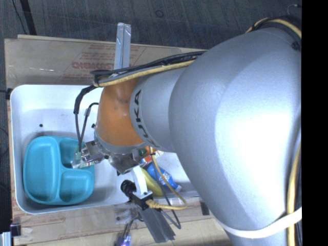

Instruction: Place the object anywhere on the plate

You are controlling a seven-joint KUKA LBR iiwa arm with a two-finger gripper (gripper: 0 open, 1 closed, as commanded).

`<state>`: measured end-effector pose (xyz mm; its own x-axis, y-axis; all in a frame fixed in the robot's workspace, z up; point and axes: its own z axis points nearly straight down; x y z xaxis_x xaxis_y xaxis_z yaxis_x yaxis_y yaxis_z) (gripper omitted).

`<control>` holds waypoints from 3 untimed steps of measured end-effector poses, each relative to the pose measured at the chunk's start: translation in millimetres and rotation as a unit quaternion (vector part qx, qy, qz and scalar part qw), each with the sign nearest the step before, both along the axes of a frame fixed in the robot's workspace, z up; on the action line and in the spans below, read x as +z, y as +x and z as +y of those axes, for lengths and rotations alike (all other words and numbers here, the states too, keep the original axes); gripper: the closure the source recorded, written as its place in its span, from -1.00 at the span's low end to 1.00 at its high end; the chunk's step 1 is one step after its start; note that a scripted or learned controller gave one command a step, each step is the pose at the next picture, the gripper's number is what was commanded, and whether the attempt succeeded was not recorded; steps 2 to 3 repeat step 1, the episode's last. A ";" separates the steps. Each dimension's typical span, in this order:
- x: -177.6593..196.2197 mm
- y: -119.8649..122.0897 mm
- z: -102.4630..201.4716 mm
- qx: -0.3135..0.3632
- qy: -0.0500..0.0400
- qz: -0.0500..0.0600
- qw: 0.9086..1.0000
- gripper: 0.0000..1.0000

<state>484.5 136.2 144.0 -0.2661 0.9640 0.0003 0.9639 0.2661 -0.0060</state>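
Arm (215, 132) over blue plate (51, 170)

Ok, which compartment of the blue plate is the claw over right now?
The upper right compartment of the blue plate, the one beside the long left section and above the lower right one. The claw sits at its edge.

Glossy blue plastic plate (51, 170), smooth white bin (31, 106), satin grey metal arm (230, 117)

plate (48, 173) turquoise | bin (36, 104) white | arm (215, 127) grey w/ orange band | obj (154, 184) yellow, poss. w/ blue
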 end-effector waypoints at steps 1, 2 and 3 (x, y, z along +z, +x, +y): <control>0.2 0.3 -0.7 -0.001 0.000 0.000 1.000 -1.00; 0.2 0.3 -0.7 -0.001 0.000 0.000 1.000 -1.00; 0.2 0.3 -0.7 -0.001 0.000 0.000 1.000 -1.00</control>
